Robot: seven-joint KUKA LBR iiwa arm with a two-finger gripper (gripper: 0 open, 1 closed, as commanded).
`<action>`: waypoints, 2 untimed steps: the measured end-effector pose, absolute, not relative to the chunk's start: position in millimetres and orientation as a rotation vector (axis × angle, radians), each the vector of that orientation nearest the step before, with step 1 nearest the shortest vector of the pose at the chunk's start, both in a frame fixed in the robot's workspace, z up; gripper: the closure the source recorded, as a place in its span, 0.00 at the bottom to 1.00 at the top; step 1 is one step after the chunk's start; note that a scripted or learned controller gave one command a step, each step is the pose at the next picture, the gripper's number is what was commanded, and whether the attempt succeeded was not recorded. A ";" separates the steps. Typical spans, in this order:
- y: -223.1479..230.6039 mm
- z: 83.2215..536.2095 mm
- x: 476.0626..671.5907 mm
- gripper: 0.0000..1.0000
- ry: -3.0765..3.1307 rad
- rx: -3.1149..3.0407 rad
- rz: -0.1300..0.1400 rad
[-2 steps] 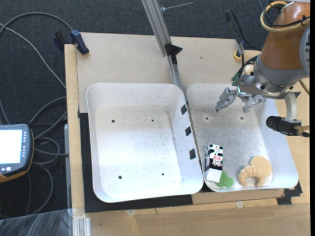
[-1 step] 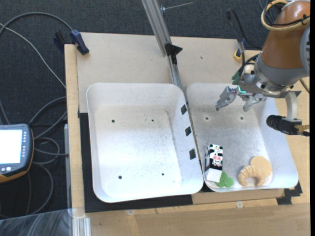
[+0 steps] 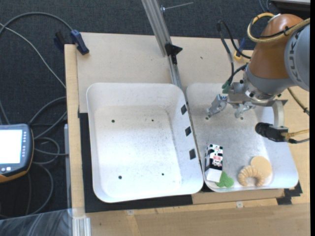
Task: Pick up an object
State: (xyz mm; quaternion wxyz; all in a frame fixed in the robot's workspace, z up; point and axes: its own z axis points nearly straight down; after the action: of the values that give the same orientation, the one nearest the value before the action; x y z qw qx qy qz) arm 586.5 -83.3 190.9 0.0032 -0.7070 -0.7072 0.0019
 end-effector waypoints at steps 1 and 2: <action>-85.9 145.8 579.4 0.00 -2.216 -2.218 0.006; -85.2 92.6 578.1 0.00 -2.216 -2.217 0.007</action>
State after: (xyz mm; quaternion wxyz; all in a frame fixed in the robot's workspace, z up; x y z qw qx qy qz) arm 578.1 -85.2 92.6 0.0037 -0.7072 -0.7070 0.0022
